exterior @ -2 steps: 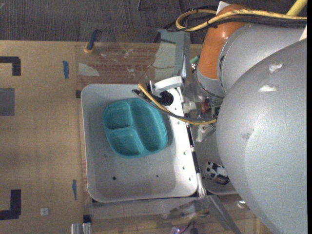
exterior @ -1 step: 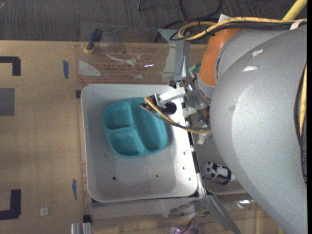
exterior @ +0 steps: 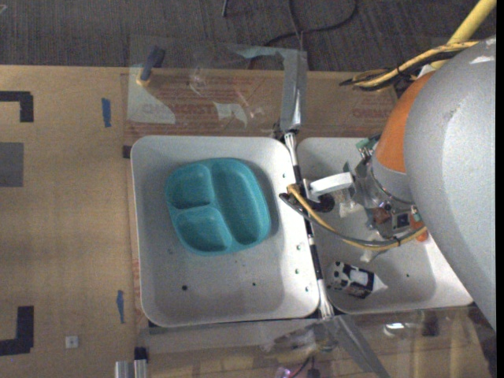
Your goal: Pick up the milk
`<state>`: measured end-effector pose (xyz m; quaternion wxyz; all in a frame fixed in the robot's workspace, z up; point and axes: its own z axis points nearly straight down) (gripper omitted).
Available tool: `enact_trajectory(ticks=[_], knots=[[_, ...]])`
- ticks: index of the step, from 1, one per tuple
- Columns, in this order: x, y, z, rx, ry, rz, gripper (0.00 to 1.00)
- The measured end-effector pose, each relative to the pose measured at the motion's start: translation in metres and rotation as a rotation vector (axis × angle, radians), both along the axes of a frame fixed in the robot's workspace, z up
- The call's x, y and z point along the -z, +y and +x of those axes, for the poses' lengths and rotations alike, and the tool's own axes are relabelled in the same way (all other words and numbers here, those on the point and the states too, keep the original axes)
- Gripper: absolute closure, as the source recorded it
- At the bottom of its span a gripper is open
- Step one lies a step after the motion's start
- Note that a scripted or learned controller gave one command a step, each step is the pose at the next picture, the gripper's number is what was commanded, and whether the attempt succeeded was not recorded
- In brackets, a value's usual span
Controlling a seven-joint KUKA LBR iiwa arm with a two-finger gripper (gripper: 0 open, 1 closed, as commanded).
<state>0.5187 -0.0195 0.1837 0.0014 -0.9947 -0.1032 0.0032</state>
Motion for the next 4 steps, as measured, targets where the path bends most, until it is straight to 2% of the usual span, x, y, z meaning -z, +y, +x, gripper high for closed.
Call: enact_trajectory(ticks=[1,2,3,4], knots=[[0.0,0.015,-0.015,0.004,-0.001,0.0,0.0],[-0.009,0.017,-0.015,-0.001,0.003,0.001,1.0],[0.0,0.075,-0.002,0.005,-0.006,-0.001,1.0],[-0.104,0.028,-0.009,-0.024,-0.004,-0.002,1.0]])
